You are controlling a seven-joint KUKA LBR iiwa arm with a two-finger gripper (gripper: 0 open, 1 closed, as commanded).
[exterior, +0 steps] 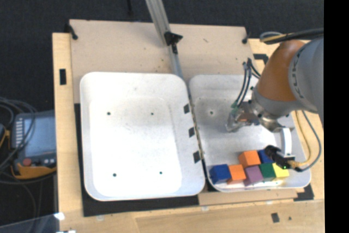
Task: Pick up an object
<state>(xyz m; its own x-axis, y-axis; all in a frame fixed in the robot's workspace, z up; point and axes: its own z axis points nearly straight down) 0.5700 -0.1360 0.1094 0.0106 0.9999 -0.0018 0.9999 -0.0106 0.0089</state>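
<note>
Claw (233,121) hung over bare floor in the right bin (218,90) — whether parted, I couldn't tell; descending there risked missing the blocks (251,169) nearer.

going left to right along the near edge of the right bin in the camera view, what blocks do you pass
blue block → orange block → purple block → green block → yellow block. A second orange block and another blue one sit just behind this row, so I left them out of the order.

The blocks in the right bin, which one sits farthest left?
The blue block, at the left end of the cluster along the near edge of the right bin. An orange block sits right beside it.
</note>
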